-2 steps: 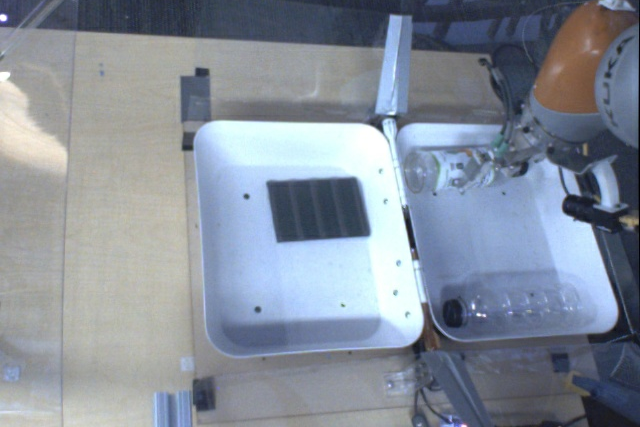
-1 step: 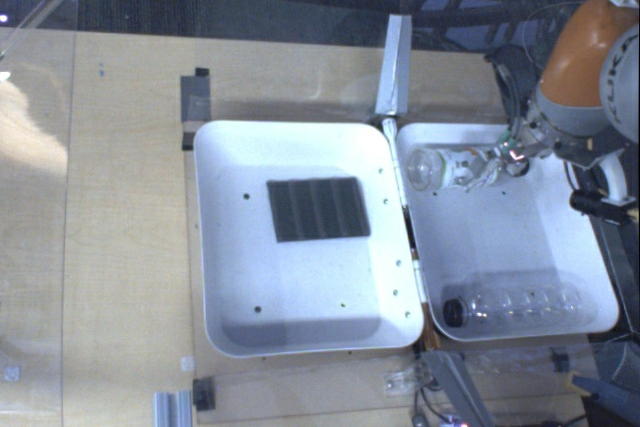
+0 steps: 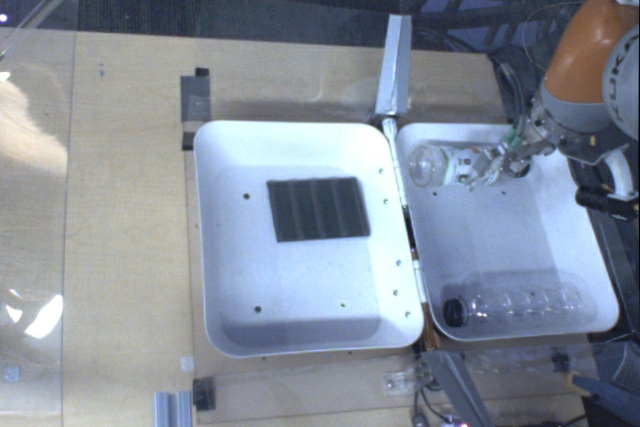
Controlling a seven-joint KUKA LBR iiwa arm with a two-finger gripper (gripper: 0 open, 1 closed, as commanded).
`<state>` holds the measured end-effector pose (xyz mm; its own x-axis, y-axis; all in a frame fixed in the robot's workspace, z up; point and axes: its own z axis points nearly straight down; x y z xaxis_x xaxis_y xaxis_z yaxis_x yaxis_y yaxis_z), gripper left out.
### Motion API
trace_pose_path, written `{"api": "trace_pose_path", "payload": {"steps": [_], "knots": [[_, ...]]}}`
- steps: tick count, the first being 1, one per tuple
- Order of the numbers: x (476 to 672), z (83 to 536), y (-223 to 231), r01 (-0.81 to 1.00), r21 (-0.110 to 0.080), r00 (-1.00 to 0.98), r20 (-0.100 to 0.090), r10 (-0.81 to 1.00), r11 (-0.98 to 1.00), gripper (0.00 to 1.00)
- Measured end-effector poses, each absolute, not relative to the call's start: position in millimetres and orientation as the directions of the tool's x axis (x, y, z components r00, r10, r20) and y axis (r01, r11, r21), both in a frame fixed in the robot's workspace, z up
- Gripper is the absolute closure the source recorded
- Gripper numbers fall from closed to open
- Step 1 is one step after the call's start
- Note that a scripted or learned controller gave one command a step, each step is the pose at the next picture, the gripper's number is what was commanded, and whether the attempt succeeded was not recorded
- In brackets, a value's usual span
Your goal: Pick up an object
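A small clear plastic bottle (image 3: 436, 165) lies on its side in the back left corner of the right bin (image 3: 560, 245). My gripper (image 3: 492, 166) is low over that bin's back edge, right against the small bottle's right end. A larger clear bottle with a black cap (image 3: 512, 305) lies along the right bin's front wall. A dark ribbed rectangular pad (image 3: 318, 209) lies flat in the middle of the left bin (image 3: 230, 245).
The arm's orange band (image 3: 588, 50) and grey wrist hang over the right bin's back right corner. A grey metal bar (image 3: 394, 65) stands behind the gap between the bins. Cables and a bracket (image 3: 440, 385) sit by the front edge.
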<state>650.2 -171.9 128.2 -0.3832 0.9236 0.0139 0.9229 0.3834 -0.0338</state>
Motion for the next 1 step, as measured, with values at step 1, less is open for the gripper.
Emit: {"api": "trace_pose_path", "payload": {"steps": [1], "knots": [[657.5,116.0,-171.3,0.906,-0.018,-0.424,-0.016,0.906,0.423,0.0]]}}
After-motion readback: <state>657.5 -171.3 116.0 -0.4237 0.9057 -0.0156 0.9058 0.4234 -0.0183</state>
